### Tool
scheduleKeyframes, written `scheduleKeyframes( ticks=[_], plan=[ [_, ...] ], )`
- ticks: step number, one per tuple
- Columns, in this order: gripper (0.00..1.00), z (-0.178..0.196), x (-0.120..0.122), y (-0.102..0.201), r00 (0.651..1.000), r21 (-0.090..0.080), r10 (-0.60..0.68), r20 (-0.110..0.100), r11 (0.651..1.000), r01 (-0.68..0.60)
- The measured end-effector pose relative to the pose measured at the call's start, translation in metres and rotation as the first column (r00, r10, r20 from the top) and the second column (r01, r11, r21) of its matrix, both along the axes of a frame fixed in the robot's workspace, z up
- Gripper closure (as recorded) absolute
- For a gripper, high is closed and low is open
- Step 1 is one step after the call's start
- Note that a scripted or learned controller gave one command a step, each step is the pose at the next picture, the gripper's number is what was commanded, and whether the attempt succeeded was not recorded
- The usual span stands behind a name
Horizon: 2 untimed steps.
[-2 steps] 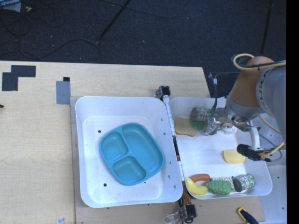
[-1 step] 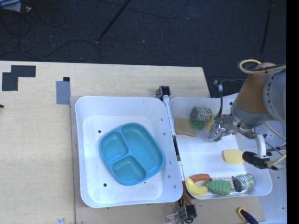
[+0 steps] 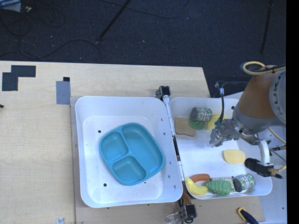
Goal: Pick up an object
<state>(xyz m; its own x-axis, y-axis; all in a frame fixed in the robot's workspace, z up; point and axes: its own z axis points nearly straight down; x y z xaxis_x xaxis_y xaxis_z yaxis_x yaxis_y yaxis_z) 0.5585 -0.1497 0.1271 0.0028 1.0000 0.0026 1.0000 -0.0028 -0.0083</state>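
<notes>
My gripper hangs over the middle of the right bin, its metal fingers pointing down-left; nothing shows between them. Around it lie a green can at the back, a tan bread-like piece at the back left, and a yellow chip-like piece just right of the gripper. Along the front wall sit a yellow banana, a red sausage, a bumpy green vegetable and a small bottle lying on its side.
The left bin holds a blue divided plate. A metal divider runs between the two bins. Bare wooden bench stretches to the left.
</notes>
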Motion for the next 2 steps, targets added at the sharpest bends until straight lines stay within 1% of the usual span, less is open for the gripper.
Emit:
scheduleKeyframes(
  ticks=[1,2],
  plan=[
    [1.0,0.011,0.035,-0.022,1.0,-0.001,0.004,0.001,1.0,-0.004],
    [1.0,-0.04,0.051,-0.021,1.0,-0.002,0.006,0.006,1.0,-0.005]
  ],
)
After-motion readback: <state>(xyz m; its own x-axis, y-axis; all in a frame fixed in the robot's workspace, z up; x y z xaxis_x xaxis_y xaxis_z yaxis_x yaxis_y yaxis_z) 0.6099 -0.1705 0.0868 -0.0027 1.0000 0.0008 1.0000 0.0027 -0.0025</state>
